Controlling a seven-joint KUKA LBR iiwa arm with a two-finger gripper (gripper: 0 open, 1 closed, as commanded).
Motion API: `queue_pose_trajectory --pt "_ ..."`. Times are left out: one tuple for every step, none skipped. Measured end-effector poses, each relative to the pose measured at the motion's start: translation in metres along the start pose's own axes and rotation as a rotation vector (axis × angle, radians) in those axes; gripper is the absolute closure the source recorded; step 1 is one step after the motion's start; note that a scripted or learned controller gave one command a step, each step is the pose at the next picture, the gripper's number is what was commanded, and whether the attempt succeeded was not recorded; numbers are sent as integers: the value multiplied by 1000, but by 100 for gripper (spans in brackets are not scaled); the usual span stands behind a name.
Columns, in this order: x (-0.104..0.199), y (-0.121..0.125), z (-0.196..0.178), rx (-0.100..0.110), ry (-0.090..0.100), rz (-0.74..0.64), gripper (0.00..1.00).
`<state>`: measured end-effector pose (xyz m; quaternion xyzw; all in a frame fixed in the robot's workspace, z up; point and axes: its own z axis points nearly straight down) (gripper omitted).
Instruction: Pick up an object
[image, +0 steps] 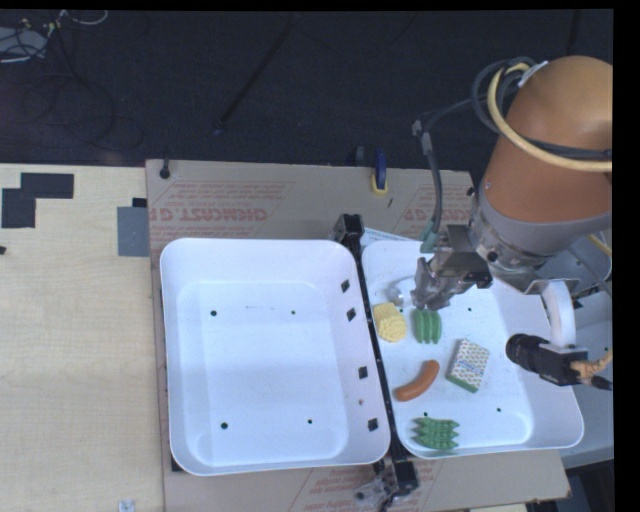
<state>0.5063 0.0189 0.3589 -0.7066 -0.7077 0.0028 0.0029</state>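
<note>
Low over the right bin (560, 425), the metal end effector (430, 297) hangs just above a ribbed green pea pod (427, 325); whether it is open or closed cannot be told. Beside the pod lies a knobbly yellow corn cob (389, 322), with a smooth orange sausage (416, 381), a speckled boxy block (468, 364) and a second green pod (435, 432) nearby. The left bin (190, 300) adjoins, both on a cardboard-covered surface (250, 205).

Robotics lab: KUKA arm (550, 150) over 2 white bins (190, 300) on taped cardboard bench (260, 205), loose cables.
</note>
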Motion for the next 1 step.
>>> queue_pose_trajectory --pt "-46 105 -9 -12 -4 4 100"
